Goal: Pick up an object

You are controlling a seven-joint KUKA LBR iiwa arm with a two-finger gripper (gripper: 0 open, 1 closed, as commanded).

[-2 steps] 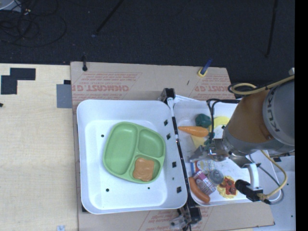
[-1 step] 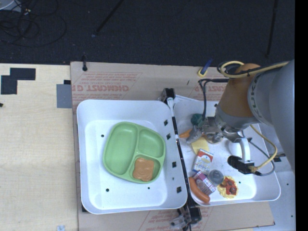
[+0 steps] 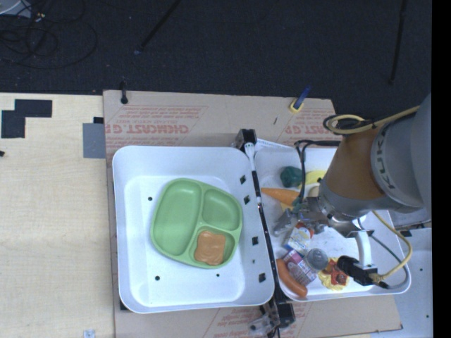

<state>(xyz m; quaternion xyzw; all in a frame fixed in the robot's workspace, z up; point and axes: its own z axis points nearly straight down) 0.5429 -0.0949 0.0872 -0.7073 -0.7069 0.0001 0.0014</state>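
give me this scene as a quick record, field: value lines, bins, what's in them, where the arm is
left bin: holds a green divided plate
plate contents: an orange-brown piece in its lower right compartment
right bin: cluttered with small items
items seen: orange carrot-like piece, dark green item, red-orange item, grey round item
arm: reaches in from the right, over the right bin
gripper: low among the clutter, near the bin divider
grasp: cannot tell
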